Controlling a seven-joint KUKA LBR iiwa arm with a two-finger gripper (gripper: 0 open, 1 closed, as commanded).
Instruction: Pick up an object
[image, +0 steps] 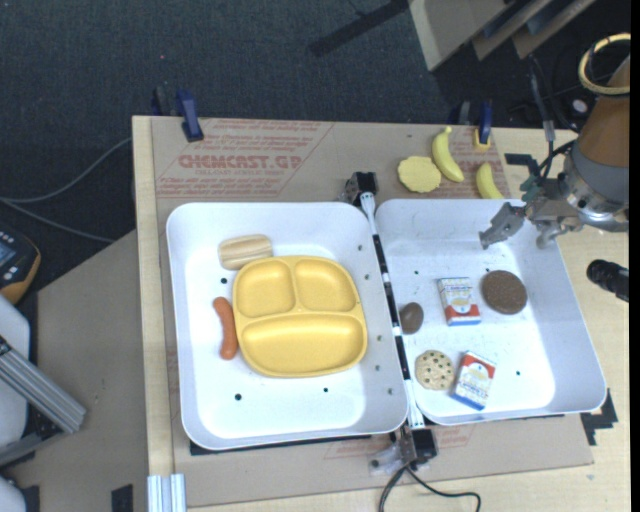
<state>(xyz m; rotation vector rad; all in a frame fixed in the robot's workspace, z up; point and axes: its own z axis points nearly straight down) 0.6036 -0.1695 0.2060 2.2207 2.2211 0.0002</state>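
Cookie (433, 369), two boxes (459, 301) | right bin (570, 330); tray (298, 316) | left bin (190, 300)

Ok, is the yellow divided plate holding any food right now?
Empty. All three compartments of the yellow plate show bare. The hot dog and the bun lie beside it on the left bin floor.

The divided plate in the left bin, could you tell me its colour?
Yellow; the divided plate shows best in the camera view.
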